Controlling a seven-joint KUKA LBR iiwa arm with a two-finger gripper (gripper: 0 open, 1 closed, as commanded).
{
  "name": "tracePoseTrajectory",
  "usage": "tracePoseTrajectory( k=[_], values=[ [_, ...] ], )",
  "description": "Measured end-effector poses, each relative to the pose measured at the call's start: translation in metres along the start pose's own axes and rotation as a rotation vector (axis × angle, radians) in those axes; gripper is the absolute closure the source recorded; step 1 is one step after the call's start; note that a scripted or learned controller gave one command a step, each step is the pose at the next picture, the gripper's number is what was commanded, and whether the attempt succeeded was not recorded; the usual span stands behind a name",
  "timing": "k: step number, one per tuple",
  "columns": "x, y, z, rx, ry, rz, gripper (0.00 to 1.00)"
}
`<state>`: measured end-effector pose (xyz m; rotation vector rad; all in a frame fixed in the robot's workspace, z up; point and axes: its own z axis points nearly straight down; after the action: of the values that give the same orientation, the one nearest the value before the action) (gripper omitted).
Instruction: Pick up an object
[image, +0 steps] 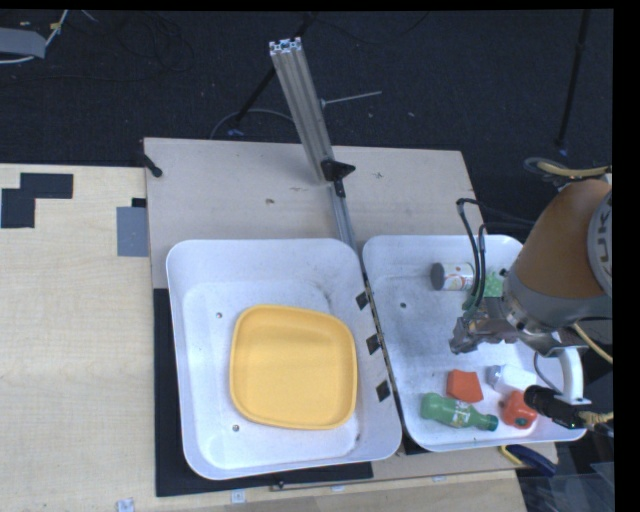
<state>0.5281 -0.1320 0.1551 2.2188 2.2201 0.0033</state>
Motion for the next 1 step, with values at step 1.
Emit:
tracePoseTrajectory(
  k=[1],
  values=[
    [0.0026, 0.0031, -0.0421, 0.000, 0.000, 0.000, 1.00]
  ],
)
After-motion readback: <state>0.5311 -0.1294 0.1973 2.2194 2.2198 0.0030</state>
